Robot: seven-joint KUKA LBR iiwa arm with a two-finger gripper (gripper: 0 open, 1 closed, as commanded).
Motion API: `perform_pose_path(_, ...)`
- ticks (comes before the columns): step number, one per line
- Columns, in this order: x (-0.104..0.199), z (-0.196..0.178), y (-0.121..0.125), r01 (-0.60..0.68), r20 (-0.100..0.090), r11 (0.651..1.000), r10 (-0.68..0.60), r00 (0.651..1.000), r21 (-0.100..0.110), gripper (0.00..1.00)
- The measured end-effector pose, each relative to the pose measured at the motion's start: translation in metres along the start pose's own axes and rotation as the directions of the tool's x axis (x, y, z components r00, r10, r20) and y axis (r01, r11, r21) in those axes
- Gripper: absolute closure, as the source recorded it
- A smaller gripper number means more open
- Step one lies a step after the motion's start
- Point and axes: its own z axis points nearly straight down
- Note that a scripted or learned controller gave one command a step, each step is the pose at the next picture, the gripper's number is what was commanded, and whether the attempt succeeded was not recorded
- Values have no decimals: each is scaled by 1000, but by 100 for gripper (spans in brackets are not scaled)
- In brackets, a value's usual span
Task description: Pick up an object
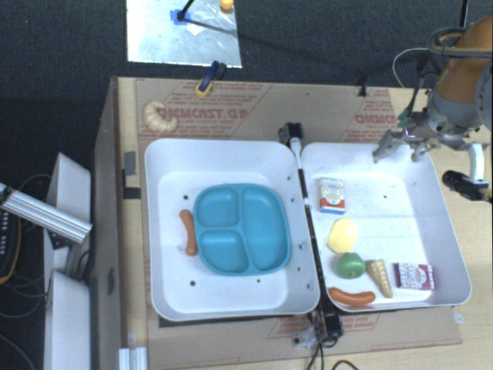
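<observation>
The sausage [351, 297] lies flat with its long axis across the right bin [431, 206], along the front wall, well below and left of the gripper [400, 146]. The arm [462, 75] reaches in from the right, wrist bent down over the bin's back right corner. Its two fingers are spread apart, holding nothing. The sausage is orange-red, smooth and slightly curved.

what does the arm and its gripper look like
The arm is grey with a broad orange band above the wrist, its body rounded. Thin cables loop around its upper part. The gripper is grey metal, with two slim fingers pointing down from a wider block.
</observation>
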Motion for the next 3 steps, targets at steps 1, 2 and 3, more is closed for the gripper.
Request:
perform_pose_path(1, -16, -69, 0, -2, 1, 1000, 2, 1000, -2, 0)
perform_pose_path(2, -15, 18, -108, -4, -1, 1000, 4, 1000, 6, 0)
perform_pose_path(3, -15, 7, -107, -2, 0, 1000, 2, 1000, 0, 100)
